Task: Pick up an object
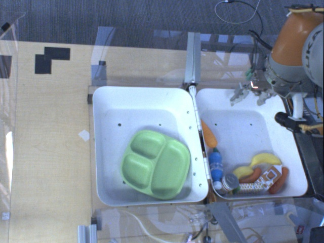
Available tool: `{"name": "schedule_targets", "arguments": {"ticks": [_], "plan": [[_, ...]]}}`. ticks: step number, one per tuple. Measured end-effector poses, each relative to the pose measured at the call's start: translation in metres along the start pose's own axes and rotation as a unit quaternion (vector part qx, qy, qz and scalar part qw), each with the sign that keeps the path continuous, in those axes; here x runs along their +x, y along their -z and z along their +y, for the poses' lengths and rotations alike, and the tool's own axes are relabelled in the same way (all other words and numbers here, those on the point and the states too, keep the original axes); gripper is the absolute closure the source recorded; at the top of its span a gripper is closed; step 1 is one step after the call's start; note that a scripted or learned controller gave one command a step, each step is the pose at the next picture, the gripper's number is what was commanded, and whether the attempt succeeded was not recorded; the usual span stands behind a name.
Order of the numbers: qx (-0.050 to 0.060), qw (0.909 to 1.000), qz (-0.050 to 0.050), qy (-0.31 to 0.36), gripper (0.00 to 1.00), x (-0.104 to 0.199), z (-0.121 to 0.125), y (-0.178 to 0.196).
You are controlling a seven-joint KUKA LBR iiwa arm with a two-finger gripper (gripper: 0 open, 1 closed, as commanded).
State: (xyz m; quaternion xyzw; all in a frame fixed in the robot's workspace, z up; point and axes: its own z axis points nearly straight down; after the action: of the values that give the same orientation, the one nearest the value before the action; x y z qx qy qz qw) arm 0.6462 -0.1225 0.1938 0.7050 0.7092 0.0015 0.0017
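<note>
My gripper [249, 93] hangs over the far edge of the right bin [238, 120], its two grey fingers spread open with nothing between them. Well below it, in the bin's near corner, lie a yellow banana [264, 160], a red sausage [279, 180], a brown sausage [250, 175], a small printed carton [267, 178] and a metal can [229, 182]. A blue bottle [215, 165] and an orange carrot [208, 134] lie along the bin's left wall. All of these are apart from the gripper.
The left bin [116, 110] holds a green divided plate [156, 164]. A metal divider post [191, 59] stands between the bins at the back. Cables [253, 14] trail behind the arm. Wooden bench [45, 135] extends to the left.
</note>
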Motion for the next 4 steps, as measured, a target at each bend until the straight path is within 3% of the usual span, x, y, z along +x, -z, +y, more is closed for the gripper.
{"name": "schedule_targets", "arguments": {"ticks": [1, 2, 3, 4], "plan": [[-0.002, 0.9985, 0.000, -0.055, 0.00, 0.019, -0.092, -0.102], [-0.008, 0.9999, -0.001, 0.007, 0.00, 0.037, -0.132, -0.102], [-0.006, 0.9998, -0.001, 0.018, 0.00, 0.034, -0.052, -0.104], [-0.008, 0.9998, 0.001, 0.020, 1.00, 0.036, -0.050, -0.091]]}}
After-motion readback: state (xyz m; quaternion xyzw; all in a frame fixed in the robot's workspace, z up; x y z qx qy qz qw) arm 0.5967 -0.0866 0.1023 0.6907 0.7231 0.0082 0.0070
